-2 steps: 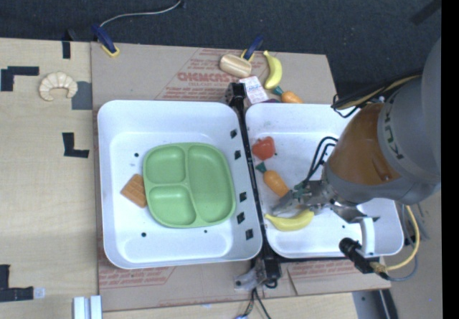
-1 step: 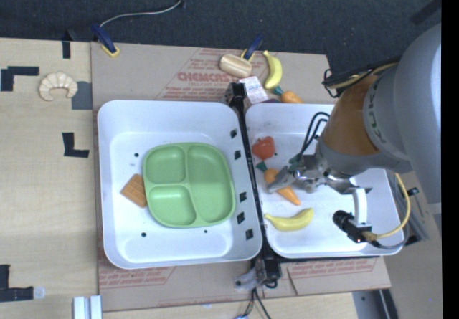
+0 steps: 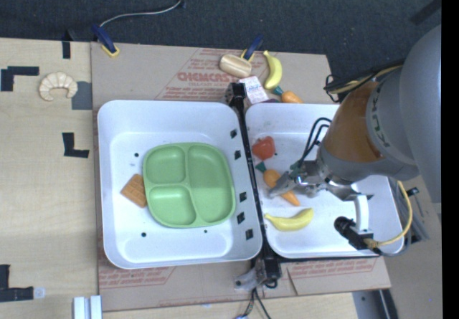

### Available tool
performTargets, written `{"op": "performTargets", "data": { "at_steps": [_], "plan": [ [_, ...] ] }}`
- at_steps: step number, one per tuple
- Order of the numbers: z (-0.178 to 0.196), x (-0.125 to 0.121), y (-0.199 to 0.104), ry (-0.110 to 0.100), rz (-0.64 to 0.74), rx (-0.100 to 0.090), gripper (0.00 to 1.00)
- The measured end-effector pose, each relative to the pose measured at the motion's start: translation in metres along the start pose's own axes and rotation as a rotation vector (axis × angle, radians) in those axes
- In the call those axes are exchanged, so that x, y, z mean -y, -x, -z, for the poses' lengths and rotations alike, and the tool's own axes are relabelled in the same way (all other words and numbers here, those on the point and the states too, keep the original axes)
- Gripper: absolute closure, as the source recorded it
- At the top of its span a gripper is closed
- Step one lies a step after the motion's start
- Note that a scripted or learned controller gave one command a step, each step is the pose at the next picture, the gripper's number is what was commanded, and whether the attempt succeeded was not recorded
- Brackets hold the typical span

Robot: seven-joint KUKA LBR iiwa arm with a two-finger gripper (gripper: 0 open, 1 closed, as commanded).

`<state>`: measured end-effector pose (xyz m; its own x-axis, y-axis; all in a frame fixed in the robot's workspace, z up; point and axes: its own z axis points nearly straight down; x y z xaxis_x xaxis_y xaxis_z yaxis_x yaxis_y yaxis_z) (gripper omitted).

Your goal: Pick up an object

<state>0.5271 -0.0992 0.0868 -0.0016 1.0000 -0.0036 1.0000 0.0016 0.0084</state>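
Grey arm (image 3: pixel 423 110), largest in the frame and closest to the lens, enters from the right edge, its orange band (image 3: pixel 351 127) sitting above the wrist. Gripper (image 3: pixel 281 187) reaches down into the right bin (image 3: pixel 315 247), left of centre; its tips lie at a small orange carrot piece (image 3: pixel 273 177), with a second orange carrot piece (image 3: pixel 290 199) just below them. Whether the tips are spread or closed on either piece cannot be told at this resolution. Below the gripper, a yellow banana (image 3: pixel 290 220) lies flat on the bin floor; above it, a red tomato-like piece (image 3: pixel 264 147) rests near the bin's left wall. Left bin (image 3: pixel 115 167) holds a green divided plate (image 3: pixel 189 185) at centre, with a tan cracker-like piece (image 3: pixel 134 190) touching the plate's left edge. Beyond the bins, at upper centre, lie a bread roll (image 3: pixel 235 64), a second banana (image 3: pixel 272 70), a small white carton (image 3: pixel 253 88) and an orange item (image 3: pixel 290 97). A croissant (image 3: pixel 57 85) rests at the upper left on the bench
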Motion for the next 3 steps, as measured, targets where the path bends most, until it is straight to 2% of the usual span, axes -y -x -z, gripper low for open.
{"op": "performTargets", "data": {
  "at_steps": [1,2,3],
  "plan": [
    [0.009,0.000,0.001,-0.002,-0.001,0.001,1.00],
    [0.009,0.000,0.000,-0.002,-0.001,0.001,0.00],
    [0.000,0.042,0.017,-0.002,-0.001,-0.002,0.00]
  ]
}}
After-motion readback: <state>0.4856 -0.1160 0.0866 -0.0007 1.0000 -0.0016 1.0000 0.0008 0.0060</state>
